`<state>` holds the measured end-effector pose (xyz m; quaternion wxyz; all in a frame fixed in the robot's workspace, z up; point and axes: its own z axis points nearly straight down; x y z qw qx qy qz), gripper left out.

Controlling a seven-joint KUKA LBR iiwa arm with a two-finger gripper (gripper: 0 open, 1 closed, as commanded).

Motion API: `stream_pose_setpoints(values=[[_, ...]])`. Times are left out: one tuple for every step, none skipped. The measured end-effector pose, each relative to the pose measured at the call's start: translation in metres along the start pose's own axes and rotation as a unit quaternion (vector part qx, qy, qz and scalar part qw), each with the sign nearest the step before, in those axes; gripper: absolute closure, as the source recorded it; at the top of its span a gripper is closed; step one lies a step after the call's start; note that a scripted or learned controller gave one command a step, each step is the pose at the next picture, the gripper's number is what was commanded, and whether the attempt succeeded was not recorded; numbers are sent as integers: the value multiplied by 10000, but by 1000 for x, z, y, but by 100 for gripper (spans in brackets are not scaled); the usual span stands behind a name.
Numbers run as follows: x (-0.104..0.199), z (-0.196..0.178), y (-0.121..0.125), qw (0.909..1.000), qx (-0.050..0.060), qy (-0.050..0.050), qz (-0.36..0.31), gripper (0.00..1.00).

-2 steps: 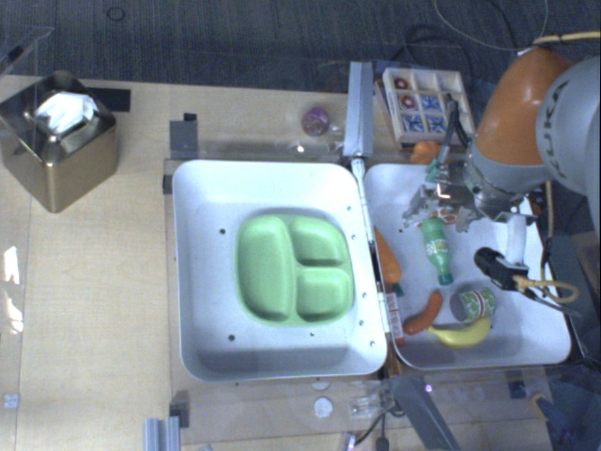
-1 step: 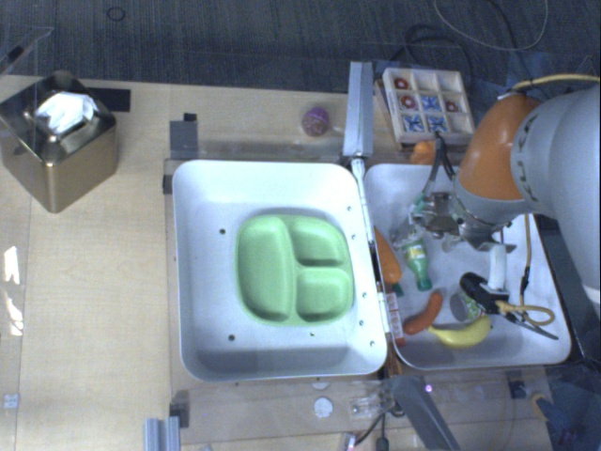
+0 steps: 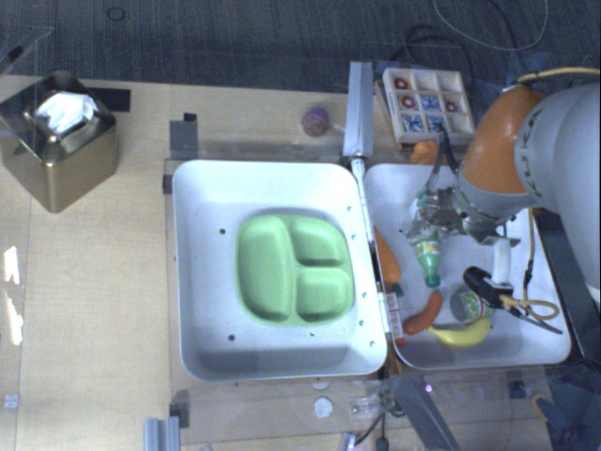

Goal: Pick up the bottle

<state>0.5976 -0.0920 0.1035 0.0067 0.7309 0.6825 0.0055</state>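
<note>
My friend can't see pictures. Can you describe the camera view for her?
A grey and orange robot arm reaches into the right white bin, its gripper just above a small green-capped bottle lying near a banana and sausage. The left white bin holds a green divided plate.

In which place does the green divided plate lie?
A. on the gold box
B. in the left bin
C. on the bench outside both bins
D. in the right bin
B: the green divided plate lies flat in the middle of the left bin, while the bottle is in the right bin.
</note>
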Motion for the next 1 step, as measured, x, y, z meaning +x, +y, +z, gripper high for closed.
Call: stream_pose_setpoints(values=[[-6, -117, -15, 9999, 46, 4, 125, 100]])
